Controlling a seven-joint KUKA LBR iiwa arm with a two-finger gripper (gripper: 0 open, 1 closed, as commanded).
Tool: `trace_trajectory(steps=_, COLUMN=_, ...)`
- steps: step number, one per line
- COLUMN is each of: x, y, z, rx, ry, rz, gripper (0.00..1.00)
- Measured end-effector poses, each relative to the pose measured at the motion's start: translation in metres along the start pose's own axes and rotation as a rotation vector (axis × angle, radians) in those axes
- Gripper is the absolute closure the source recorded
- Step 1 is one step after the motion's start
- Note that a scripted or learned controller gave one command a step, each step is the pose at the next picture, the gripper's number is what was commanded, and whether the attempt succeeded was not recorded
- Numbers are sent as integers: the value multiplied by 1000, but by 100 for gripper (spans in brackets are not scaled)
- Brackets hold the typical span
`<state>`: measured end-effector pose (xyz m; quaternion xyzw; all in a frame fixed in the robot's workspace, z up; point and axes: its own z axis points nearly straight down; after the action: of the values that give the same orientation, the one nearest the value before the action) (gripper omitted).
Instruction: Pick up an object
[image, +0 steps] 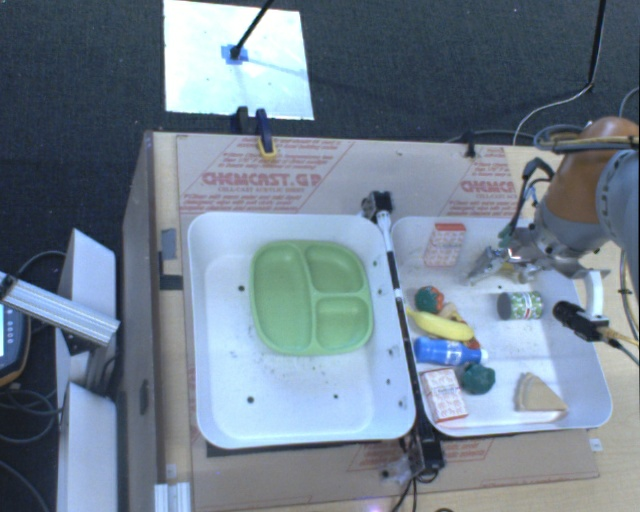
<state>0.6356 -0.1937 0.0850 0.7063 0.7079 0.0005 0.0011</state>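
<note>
My gripper (481, 268) hangs over the back part of the right bin (590, 400), fingers spread open with nothing between them. It is right of a red-and-white card (445, 243) and up-left of a small green can (520, 305). In the bin's left half lie a green and orange toy (430, 299), a yellow banana (440, 325), a blue bottle (447, 352), a dark green lump (478, 377), a red-patterned box (443, 394) and a tan wedge (540, 394).
The left bin (215, 380) holds a green divided plate (310, 297). A black rod (395, 290) runs along the seam between the bins. The arm's grey body and orange band (590, 190) fill the right side, with a black cable beside it.
</note>
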Motion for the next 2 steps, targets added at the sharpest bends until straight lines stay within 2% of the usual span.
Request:
trace_trajectory(steps=1, x=-7, y=-34, z=0, rx=0, ry=0, rz=2, gripper=0)
trace_trajectory(steps=2, x=20, y=20, z=2, rx=12, ry=4, rz=2, gripper=0)
